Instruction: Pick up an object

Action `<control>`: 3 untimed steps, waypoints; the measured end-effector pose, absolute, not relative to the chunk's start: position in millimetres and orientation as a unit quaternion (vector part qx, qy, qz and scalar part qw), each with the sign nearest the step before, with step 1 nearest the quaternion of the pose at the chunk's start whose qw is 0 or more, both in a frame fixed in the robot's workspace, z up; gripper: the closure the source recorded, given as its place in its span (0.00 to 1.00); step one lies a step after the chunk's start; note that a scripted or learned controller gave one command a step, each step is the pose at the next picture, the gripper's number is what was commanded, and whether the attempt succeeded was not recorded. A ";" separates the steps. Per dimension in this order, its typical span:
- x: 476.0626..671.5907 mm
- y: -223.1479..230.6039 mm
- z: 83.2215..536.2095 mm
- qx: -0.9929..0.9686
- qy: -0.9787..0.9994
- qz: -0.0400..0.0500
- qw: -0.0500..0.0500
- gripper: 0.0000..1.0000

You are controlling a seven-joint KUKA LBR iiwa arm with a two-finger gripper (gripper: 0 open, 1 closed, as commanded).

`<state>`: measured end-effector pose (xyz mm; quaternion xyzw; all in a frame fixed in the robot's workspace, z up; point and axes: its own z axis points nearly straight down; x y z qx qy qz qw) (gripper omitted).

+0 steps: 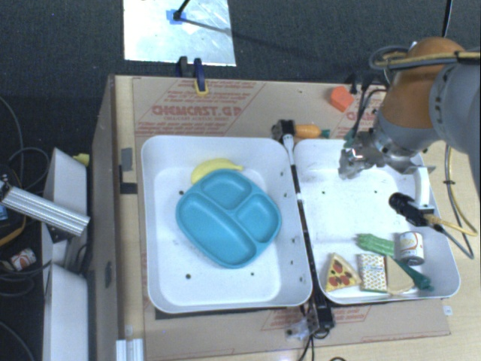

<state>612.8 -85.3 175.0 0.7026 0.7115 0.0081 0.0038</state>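
Note:
My gripper (352,164) hangs low over the back left part of the right bin (331,201), above bare white floor. Along that bin's front edge lie a toy pizza slice (341,273), a tan cracker-like block (372,271), a green piece (376,243) and a small can (409,248). They sit well toward the front and right of the gripper. Nothing shows between the gripper and the bin floor. A blue divided plate (228,218) fills the middle of the left bin (169,277), with a yellow thing (213,168) peeking out behind it.
A black divider (301,216) runs between the two bins. On the bench behind the bins lie an orange block (340,98) and a small orange and green piece (308,131). A teal strip (418,278) lies by the right bin's front right corner.

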 end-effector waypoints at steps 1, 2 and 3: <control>613.7 -84.6 185.7 0.702 0.713 0.010 0.004 1.00; 606.6 -53.0 184.2 0.705 0.709 0.001 0.000 1.00; 607.4 -52.3 194.9 0.704 0.710 0.002 0.000 1.00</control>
